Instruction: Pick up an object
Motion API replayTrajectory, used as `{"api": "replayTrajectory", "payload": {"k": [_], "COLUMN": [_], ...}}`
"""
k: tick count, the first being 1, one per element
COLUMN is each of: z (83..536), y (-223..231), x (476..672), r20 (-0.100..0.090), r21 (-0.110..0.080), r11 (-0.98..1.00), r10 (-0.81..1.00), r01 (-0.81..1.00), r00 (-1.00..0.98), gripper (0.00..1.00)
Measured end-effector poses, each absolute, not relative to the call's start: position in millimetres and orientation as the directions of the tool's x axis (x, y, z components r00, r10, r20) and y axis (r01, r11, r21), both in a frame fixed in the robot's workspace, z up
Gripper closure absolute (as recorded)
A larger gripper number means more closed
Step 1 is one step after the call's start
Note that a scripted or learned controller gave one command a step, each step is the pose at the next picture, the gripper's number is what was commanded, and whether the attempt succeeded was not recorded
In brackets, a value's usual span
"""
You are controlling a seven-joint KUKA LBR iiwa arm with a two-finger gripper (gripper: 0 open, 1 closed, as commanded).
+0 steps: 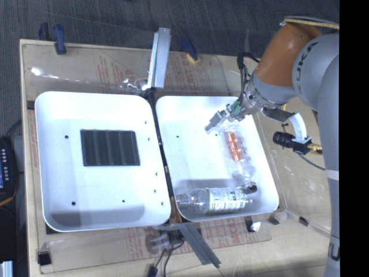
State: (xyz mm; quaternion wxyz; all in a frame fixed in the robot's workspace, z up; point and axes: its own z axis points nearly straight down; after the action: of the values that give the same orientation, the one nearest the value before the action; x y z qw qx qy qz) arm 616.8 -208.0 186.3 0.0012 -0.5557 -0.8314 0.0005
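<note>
Camera view: end effector [219,120] hovers over the right bin [173,154], finger state unclear, beside the orange-labelled bottle [235,149]. Approach step, I'd say; next comes lowering squarely onto it.

Two bins sit side by side on the bench. In the left bin [92,160] lies a ribbed rectangular tray [109,148]. In the right bin [190,154], one bottle [237,152] lies just below my gripper [222,119], another bottle [216,199] along the near wall
</note>
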Motion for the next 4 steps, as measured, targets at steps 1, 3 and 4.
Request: {"api": "replayTrajectory", "payload": {"k": [1,3,4], "z": [186.6,91.2,208.8], "y": [-208.0,-207.3,-211.1], "x": [619.7,657.5,611.3], "r20": [-0.002,0.001,-0.003], "r21": [0.001,-0.001,0.002], "r11": [0.421,0.542,0.448], "r10": [0.907,0.84,0.894], "r01": [0.907,0.84,0.894], "r00": [-0.421,-0.542,-0.448], "gripper": [0.0,0.0,0.0]}}
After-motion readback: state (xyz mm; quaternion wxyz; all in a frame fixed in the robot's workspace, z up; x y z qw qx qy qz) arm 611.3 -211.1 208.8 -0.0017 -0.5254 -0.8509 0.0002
